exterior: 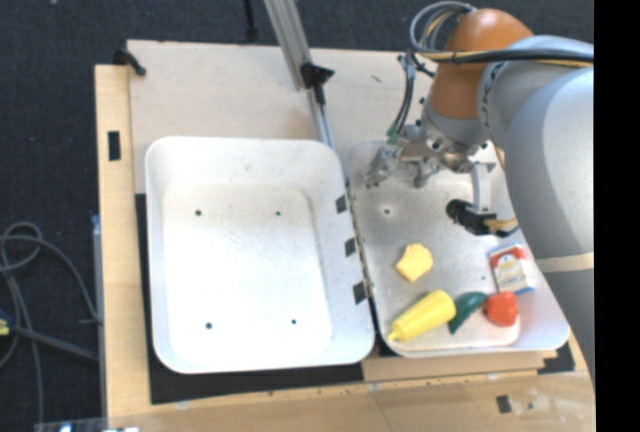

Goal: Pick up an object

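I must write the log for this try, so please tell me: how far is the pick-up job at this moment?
Done: nothing looks picked yet. The yellow block, the corn-shaped toy, the red toy and the small carton all lie in the right bin. In hand: the end effector hangs over that bin's far end, apart from them. Left: reach one object, grasp it and lift it.

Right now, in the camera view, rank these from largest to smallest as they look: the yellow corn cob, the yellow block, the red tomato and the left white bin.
1. left white bin
2. yellow corn cob
3. yellow block and red tomato: too alike to rank.
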`<action>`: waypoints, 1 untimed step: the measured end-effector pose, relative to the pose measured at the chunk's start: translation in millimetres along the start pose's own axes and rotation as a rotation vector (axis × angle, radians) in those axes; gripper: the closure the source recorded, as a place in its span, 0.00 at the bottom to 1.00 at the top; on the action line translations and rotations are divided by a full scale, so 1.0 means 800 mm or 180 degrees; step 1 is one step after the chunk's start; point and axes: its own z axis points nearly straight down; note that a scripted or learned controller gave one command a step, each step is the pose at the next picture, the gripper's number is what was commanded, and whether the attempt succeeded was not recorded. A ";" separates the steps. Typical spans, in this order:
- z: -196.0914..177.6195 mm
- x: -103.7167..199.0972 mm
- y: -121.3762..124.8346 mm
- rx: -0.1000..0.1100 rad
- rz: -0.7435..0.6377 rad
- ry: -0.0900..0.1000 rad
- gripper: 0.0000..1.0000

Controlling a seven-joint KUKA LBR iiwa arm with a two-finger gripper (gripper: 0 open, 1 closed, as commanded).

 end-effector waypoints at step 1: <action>-0.017 -0.001 0.002 -0.0015 -0.0006 -0.0008 1.00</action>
